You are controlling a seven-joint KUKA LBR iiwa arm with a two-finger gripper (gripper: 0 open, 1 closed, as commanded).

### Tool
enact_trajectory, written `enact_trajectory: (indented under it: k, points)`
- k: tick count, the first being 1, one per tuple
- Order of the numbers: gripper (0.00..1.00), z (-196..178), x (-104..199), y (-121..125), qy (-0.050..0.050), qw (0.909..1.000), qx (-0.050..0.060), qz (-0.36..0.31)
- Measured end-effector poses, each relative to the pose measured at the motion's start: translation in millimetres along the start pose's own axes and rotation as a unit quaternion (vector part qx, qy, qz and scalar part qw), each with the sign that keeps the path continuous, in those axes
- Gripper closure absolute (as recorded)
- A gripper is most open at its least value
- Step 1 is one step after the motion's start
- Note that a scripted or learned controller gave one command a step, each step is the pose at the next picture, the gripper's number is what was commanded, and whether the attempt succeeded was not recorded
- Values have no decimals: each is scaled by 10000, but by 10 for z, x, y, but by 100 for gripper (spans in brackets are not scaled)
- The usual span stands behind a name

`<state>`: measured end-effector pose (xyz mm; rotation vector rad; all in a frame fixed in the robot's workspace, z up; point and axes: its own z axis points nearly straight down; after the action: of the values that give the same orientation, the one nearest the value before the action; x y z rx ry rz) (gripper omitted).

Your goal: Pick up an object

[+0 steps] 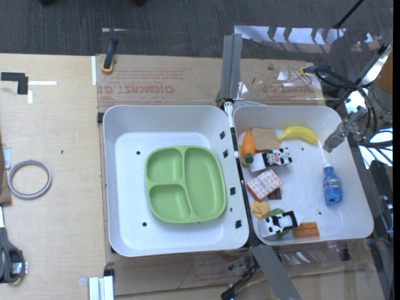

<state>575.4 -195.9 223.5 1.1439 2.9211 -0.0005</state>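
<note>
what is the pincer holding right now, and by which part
Nothing. The pincer sits at the right bin's upper right edge, apart from the banana and blue bottle.

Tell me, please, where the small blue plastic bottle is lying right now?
The small blue plastic bottle lies in the right-hand white bin, near its right wall, below the yellow banana.

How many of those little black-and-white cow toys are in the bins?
2, both in the right bin: one cow toy near the middle by the bread slice, another cow toy at the front edge. More could lie hidden.
</note>
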Motion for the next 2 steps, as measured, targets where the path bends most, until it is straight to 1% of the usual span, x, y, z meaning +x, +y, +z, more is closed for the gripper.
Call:
enact_trajectory:
  k: [1, 2]
  points:
    - [100, 1094, 166, -509, 17, 9991, 5, -429]
    - [100, 182, -13, 111, 3, 9999, -1, -158]
